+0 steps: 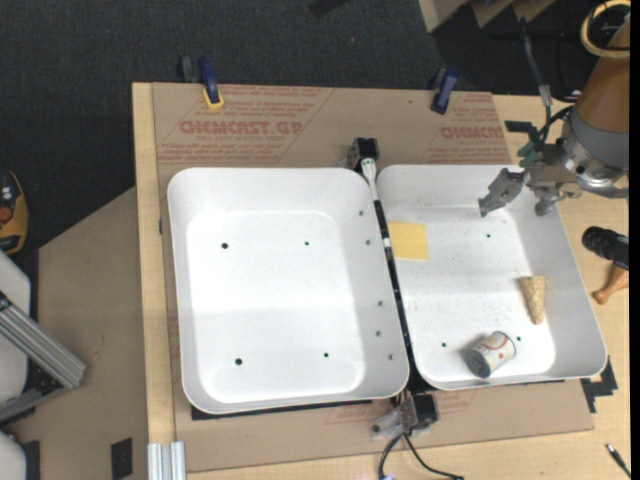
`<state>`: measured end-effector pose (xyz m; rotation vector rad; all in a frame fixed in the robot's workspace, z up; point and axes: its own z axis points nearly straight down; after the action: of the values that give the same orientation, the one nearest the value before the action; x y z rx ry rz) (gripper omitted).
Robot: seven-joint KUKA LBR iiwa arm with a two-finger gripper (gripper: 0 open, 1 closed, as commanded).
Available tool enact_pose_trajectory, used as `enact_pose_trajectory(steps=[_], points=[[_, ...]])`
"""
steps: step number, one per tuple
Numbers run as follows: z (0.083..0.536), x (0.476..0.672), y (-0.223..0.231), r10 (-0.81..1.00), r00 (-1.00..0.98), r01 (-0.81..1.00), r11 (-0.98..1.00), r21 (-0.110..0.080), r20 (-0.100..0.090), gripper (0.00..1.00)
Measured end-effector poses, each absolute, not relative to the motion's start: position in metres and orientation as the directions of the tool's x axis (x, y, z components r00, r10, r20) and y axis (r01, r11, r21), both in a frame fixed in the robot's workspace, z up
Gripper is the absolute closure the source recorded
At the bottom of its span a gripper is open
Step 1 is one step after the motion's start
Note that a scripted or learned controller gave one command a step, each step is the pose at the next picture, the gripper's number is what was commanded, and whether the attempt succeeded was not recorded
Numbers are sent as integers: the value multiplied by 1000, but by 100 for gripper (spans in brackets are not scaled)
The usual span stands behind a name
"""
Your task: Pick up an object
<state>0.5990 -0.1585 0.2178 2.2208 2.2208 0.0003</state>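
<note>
- The end effector (pixel 522 194) hangs over the far right part of the right bin (pixel 455 363), at about 1 o'clock of that bin. We see two finger-like parts, one pale grey and angled toward 8 o'clock, one darker beside it, with a gap between and nothing in it. We read them as spread apart and empty.
- Three candidates lie in the right bin; the left bin (pixel 200 388) holds no loose thing that we can make out.
- Yellow flat square (pixel 408 240): lies at about 8 o'clock from the end effector, near the bin's left wall, flat on the floor. It looks thin, so we judge it hard to pinch.
- Tan wedge-like piece (pixel 534 298): lies at about 6 o'clock from the end effector, near the right wall. Its long axis runs roughly 12 to 6 o'clock. We judge it the nearest candidate.
- Small cylinder (pixel 491 353), on its side: lies at about 7 o'clock, well apart, near the bin's front rim. Its long axis runs roughly 2 to 8 o'clock.
- Both bins rest on the brown surface (pixel 150 268).
- Our judgement: nothing is grasped yet; the coming move needs a descent toward 6 o'clock, with the fingers closing across the wedge's narrow width.
</note>
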Motion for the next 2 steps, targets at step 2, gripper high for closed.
enact_pose_trajectory(steps=[2], points=[[296, 650, -68, 1000, -8, 1000, 8, 10, -1, 100]])
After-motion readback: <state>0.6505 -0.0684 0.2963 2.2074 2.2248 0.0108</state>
